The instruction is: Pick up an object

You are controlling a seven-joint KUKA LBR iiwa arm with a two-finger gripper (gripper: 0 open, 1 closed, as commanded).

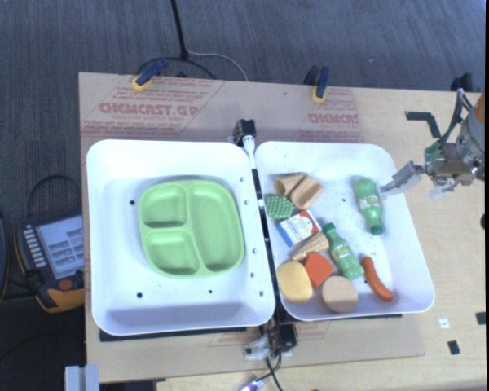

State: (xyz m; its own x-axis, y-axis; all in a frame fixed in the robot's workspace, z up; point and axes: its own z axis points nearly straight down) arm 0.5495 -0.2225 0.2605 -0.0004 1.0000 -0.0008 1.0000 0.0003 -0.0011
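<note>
Bench carries two shallow white bins side by side on a brown board. Left bin (pixel 106 243) holds a light green divided plate (pixel 191 226), three compartments, lying flat near the bin's middle. Right bin (pixel 407 251) holds a cluster of toy food. Gripper (pixel 450 168) sits at the far right, off the right bin's upper right corner, over bare bench rather than over the bin; a grey finger-like part reaches left toward the bin's rim. Cannot tell whether it is spread or closed: the tip is small and blurred against the bench. Nothing visibly held. Nearest item to the gripper is a green bottle (pixel 368 205), lying on its side in the bin's upper right area, to the left of and somewhat below the gripper, apart from it. A second, smaller green bottle (pixel 341 252) lies tilted near the bin's centre, farther off. Beside its lower end, an orange carrot-like piece (pixel 376 280) lies toward the lower right corner. Along the bin's lower edge: a yellow rounded item (pixel 294 282), an orange-red block (pixel 319 269), a tan round piece (pixel 339 294), all crowded together. Upper left of the bin: tan bread-like pieces (pixel 298 189), a green textured item (pixel 279 207), and a blue-and-white packet (pixel 297 227). All of these lie well to the left of the gripper.
</note>
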